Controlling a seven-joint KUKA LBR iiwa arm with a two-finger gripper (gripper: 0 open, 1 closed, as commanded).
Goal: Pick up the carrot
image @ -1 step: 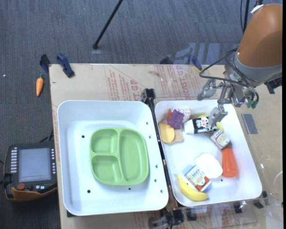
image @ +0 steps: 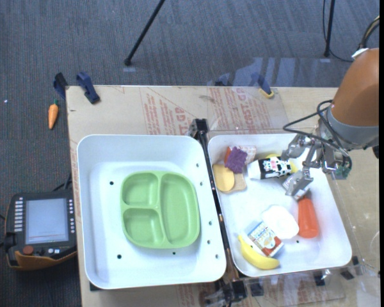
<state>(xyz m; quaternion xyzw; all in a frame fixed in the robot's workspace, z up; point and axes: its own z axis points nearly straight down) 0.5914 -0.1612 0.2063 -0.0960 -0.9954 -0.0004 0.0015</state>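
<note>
The carrot [image: 307, 217], a stubby orange piece, lies in the right bin [image: 339, 232] near its right wall. My gripper [image: 297, 167] hangs just above and to the left of the carrot's upper end. Its fingers [image: 299, 185] stand open, one toward the bin's back and one just over the carrot's tip. No object is held between them. The cap end of a small black-and-white cow-pattern bottle [image: 274, 166] lies right next to the gripper on the left.
The right bin also holds a purple item [image: 238, 158], a yellow round piece [image: 224, 179], a white lump [image: 280, 219], a small carton [image: 265, 238] and a banana [image: 259, 259]. A green divided plate [image: 160, 208] sits in the left bin [image: 96, 171]. A second small carrot [image: 52, 115] lies on the floor.
</note>
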